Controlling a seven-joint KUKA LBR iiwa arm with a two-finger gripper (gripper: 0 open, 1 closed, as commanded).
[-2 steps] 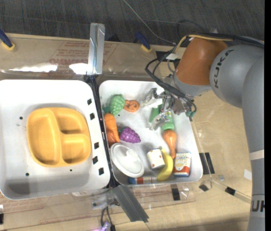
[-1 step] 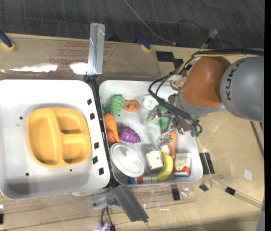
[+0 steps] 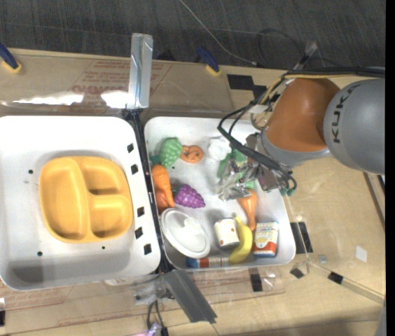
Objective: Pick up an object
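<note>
The right bin (image 3: 157, 127) holds several toy foods. A green vegetable (image 3: 170, 150) and an orange pretzel (image 3: 192, 154) lie at the back. A carrot (image 3: 162, 185) lies along the left wall beside purple grapes (image 3: 190, 197). A white bowl (image 3: 185, 233), a small white cup (image 3: 225, 231), a banana (image 3: 243, 241) and a red-and-white carton (image 3: 265, 238) sit at the front. My gripper (image 3: 237, 179) is down in the bin's right half, above a second carrot (image 3: 250, 206) and next to a white crumpled item (image 3: 218, 148).
The left bin (image 3: 8, 145) holds a yellow divided tray (image 3: 85, 196). A metal divider post (image 3: 140, 72) stands at the back between the bins. Black cables (image 3: 243, 114) loop from the wrist over the right bin's back edge.
</note>
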